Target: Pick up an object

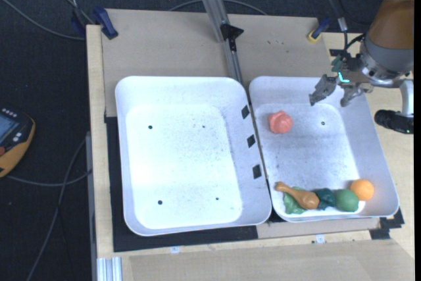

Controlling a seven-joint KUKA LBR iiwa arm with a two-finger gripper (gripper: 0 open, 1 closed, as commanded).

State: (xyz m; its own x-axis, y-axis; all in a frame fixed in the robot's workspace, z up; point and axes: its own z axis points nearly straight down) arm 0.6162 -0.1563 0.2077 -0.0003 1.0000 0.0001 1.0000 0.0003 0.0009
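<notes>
A lumpy pink ball (280, 122) lies in the right bin (368, 141), a smooth white tray with speckles. The gripper (336, 93) hangs above the bin's far edge, its 2 fingers spread apart, holding nothing.

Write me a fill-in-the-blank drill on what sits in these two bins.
1. The pink lump lies in the ____ bin.
2. The orange ball rests in that bin's near ____ corner.
3. The gripper hangs above the right bin's ____ edge, apart from the lump.
4. Between the ball and the brown piece sits a ____ object.

Missing words: right; right; far; green
</notes>
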